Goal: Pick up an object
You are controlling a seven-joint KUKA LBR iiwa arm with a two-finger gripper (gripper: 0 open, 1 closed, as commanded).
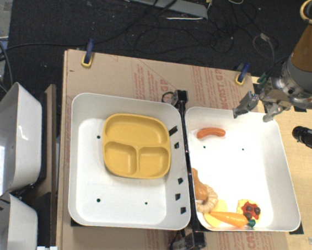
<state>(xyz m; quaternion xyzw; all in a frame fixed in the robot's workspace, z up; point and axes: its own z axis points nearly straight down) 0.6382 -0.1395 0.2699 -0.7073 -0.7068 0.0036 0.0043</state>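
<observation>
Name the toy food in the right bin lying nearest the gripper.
The sausage, alone at the bin's far end below the gripper; the other foods cluster at the near edge.

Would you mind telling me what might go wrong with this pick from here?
The open gripper hangs over the right white bin's far rim, so descending could strike it. The small orange sausage lies alone and may roll away. The orange carrot sits crowded among other toy food, risking a mixed grasp.

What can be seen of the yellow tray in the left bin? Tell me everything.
The yellow tray is a rounded, plastic-looking dish with three compartments: one wide section across the far side, two smaller ones nearer the camera. It lies flat and upright on the floor of the left bin, toward its far half. Its compartments hold nothing.
</observation>
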